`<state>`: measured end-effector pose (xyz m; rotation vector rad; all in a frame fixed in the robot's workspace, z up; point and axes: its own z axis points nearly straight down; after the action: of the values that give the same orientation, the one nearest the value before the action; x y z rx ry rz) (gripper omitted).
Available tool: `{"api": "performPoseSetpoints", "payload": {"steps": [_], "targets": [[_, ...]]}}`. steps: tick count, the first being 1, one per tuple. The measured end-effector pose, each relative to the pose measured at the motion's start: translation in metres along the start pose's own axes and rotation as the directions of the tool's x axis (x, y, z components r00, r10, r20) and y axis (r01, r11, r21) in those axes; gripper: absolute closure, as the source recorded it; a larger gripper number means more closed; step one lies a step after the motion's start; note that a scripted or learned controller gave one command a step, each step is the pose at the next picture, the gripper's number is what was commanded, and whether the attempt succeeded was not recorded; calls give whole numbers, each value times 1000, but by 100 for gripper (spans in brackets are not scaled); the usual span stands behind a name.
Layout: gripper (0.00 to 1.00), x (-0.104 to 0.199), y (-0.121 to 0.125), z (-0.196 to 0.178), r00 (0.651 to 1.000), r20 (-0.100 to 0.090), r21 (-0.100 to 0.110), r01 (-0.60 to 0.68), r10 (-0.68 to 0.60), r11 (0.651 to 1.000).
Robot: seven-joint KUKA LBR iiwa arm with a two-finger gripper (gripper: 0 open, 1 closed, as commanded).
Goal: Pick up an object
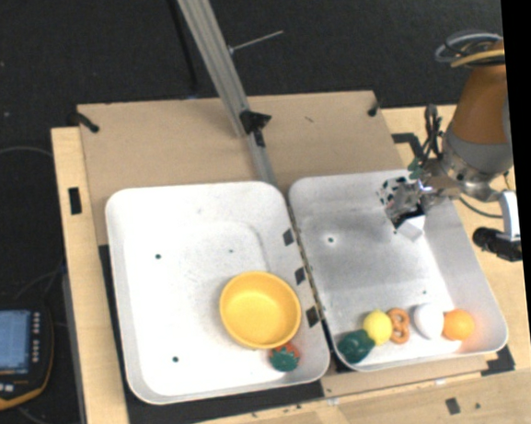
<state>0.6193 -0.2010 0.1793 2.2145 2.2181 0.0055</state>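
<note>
Plywood bench carries two shallow white plastic bins. Left bin holds a round, glossy yellow bowl with a small teal-and-red piece just beside its lower edge. Right bin has a row along its near wall: dark green lump, yellow ball, orange ring, white egg shape, orange ball. Gripper hangs over the bin's upper right, well apart from them; how far it's spread, I cannot tell.

bowl in left bin, gripper over right bin
</note>
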Motion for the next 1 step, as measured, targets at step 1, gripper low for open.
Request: {"api": "performPoseSetpoints", "payload": {"steps": [1], "targets": [[100, -10, -3, -55, 1000, 0, 1, -3, 3, 1000]]}}
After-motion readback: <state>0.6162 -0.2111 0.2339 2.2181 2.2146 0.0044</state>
